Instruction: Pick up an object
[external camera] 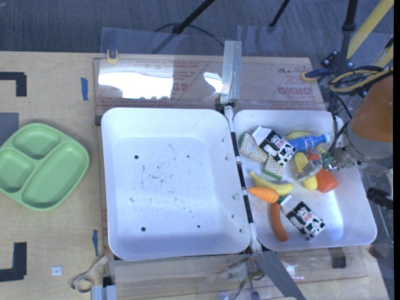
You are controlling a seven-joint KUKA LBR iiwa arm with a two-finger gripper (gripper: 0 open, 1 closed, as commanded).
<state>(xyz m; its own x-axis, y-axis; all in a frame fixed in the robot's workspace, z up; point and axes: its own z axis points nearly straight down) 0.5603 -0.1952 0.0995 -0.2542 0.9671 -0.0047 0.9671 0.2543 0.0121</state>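
my gripper (329,161): over right bin (356,220), by orange toy (325,181); finger state, i cannot tell.
left bin (125,130): bare.

white bins (169,245); green plate (40,164); orange carrot (263,194); cow-patterned carton (274,146).

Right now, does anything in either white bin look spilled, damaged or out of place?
Nothing stands out. The toys sit jumbled inside the right white bin: an orange carrot, a yellow banana, a blue bottle and two black-and-white cow-print cartons. Nothing has spilled over the rim. The green divided plate lies flat on the bench.
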